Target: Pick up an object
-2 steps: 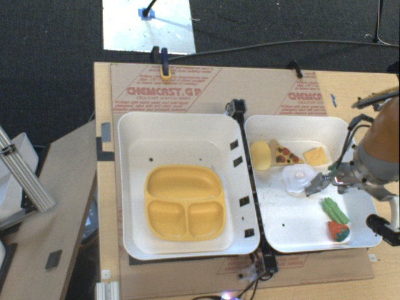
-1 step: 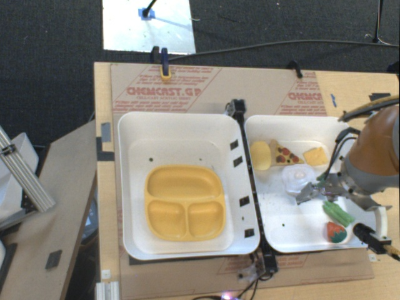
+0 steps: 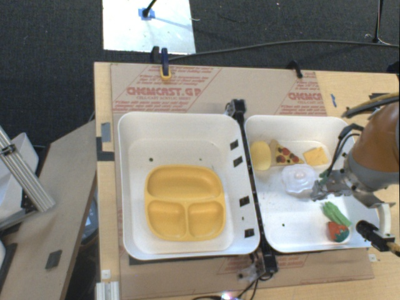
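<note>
Arm's gripper (image 3: 320,191) hangs low in the right bin (image 3: 294,242), beside a clear lid (image 3: 298,179); its state I cannot tell. Nothing looks lifted: lid, carrot (image 3: 337,224) and cheese (image 3: 315,156) lie on the floor, so picking remains

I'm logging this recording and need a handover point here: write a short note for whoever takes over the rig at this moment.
Gripper: low inside the right bin, beside the clear plastic lid; I cannot tell whether it is open or shut, and nothing visibly sits in it.
Things in the right bin: yellow round piece and a small dark-spotted item near the back, yellow wedge to their right, green vegetable and red piece near the front.
Left bin: holds the yellow divided tray.
Done: arm is down among the objects.
Left: grasp one and lift it; no pick is confirmed.
</note>
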You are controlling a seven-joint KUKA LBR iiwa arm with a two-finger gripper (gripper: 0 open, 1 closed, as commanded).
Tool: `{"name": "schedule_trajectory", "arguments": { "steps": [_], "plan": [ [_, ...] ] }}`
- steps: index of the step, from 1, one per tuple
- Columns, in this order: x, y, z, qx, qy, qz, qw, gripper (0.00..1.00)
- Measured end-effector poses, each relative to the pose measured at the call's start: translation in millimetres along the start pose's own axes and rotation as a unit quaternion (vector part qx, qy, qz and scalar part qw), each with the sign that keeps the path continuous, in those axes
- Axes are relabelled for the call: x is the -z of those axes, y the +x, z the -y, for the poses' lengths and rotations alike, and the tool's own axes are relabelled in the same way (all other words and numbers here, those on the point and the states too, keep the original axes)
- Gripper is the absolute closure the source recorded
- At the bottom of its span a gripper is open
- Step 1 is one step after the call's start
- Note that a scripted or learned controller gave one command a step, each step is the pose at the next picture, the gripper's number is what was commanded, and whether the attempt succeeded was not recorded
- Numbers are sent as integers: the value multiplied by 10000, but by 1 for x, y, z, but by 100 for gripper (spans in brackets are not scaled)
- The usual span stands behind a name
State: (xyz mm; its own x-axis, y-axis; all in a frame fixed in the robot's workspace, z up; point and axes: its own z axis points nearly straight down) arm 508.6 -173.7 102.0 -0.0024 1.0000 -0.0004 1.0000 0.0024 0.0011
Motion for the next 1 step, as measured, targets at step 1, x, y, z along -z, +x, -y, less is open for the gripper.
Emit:
{"name": "schedule_trajectory", "arguments": {
  "steps": [1],
  "plan": [
    [47,-7,4,-13,-18,9,10000,100]
  ]
}}
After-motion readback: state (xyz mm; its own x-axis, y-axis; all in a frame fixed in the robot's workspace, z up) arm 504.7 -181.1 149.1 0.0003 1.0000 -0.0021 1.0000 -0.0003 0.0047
